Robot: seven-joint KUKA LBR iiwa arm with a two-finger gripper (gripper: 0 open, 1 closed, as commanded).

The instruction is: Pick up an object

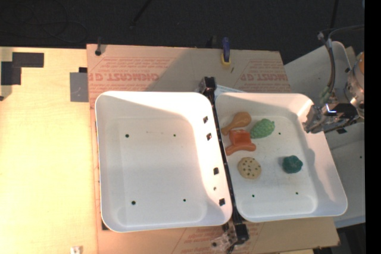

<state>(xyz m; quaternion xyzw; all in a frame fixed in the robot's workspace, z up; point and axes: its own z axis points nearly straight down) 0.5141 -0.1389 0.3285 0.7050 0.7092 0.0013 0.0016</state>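
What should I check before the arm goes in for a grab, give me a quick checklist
1. Objects in right white bin: ok, four there.
2. Dark green round lump stands apart from the rest: ok.
3. Tan speckled cookie lies flat, apart: ok.
4. Orange piece touches tan drumstick-shaped piece and light green bumpy piece: not ok, crowded.
5. Gripper at the bin's right rim, nothing seen held: ok.
6. Finger opening: cannot tell.

The right bin [321, 199] has bare floor along its near side, while a drumstick [237, 122], green leaf [262, 128], orange piece [241, 140], cookie [249, 168] and teal lump [292, 164] crowd its far-left part.
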